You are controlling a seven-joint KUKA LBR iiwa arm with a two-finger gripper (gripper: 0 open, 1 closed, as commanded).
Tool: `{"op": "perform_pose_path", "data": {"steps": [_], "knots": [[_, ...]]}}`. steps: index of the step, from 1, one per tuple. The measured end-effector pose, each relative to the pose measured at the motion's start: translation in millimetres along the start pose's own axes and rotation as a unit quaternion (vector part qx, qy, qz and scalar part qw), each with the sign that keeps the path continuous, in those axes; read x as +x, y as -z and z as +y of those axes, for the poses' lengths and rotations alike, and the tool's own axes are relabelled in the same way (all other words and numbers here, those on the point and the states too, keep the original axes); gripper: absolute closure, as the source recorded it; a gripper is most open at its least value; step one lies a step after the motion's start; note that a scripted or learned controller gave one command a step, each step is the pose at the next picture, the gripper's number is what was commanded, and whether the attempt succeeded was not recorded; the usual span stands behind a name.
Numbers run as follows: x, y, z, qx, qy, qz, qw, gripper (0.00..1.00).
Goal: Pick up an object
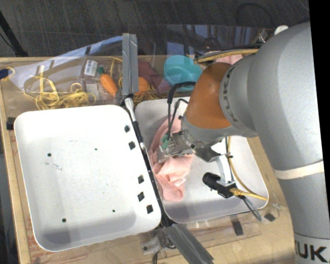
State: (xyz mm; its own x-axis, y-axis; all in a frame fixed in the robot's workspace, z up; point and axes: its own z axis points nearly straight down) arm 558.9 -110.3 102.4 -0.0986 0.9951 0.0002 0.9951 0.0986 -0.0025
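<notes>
A pink cloth point(172, 171) lies crumpled in the right bin point(250, 204), against its left wall. My gripper point(169, 148) reaches down from the right and sits right on top of the cloth's upper part. The wrist body hides the fingertips. A small green patch shows beside the gripper where it meets the cloth.
The left bin point(76, 177) lies beside it, with a row of black clips along the divider point(140, 160). Behind the bins are yellow cord point(54, 93), an orange item point(108, 83) and a teal cup point(181, 69) under clear plastic. My arm covers the right bin's right side.
</notes>
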Motion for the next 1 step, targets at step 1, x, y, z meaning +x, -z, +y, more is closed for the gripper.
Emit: {"op": "perform_pose_path", "data": {"steps": [1], "knots": [[14.1, 104.8, 10.1, -0.001, -0.047, 0.000, 0.9989, 1.00]]}}
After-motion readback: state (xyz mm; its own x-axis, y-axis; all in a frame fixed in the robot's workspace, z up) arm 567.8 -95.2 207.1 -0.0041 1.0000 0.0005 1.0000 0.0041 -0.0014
